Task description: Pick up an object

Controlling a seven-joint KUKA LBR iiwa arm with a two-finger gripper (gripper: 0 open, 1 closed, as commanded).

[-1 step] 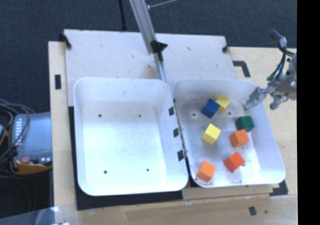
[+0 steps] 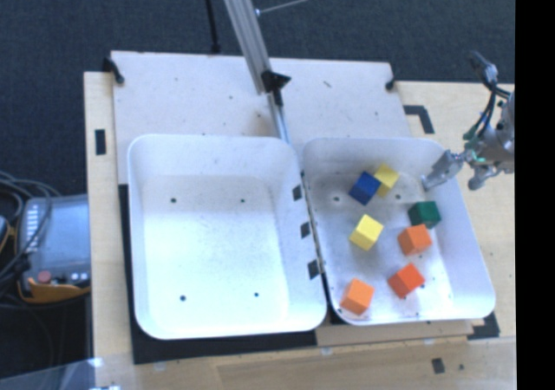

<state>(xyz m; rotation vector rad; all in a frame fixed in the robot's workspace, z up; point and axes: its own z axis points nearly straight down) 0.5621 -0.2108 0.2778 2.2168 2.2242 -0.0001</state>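
Altogether, seven blocks: all lie in the right bin [image 2: 475, 269], none in the left bin [image 2: 156, 173].
Orange blocks: three, one [image 2: 414, 239] right of centre, one [image 2: 406, 279] just below it, one [image 2: 357, 295] at the bin's near-left corner.
Yellow blocks: two, a larger one [image 2: 367, 230] near the bin's middle and a smaller one [image 2: 387, 178] at the far side.
Blue block [image 2: 365, 187]: one, touching the smaller yellow block on its left.
Green block [image 2: 425, 213]: one, dark, just above the first orange block and nearly touching it.
Bins: two, white and shallow, side by side on the tabletop [image 2: 416, 107], their inner rims meeting in the middle.
Gripper [image 2: 457, 170]: at the right bin's far-right rim, above the green block and apart from every block.
Jaws: two grey fingers show splayed with a gap between them, released, nothing held.
Arm: only the wrist shows at the right edge, with green and dark cables looping over it.
Metal rail [image 2: 244, 22]: one slanted aluminium post rising from the bench's far side, its foot ending between the two bins' far corners.
Grey box [image 2: 62, 239]: one, with cables, on the floor left of the bench.
In the way: nothing lies on top of any block; the blue and small yellow blocks crowd each other.
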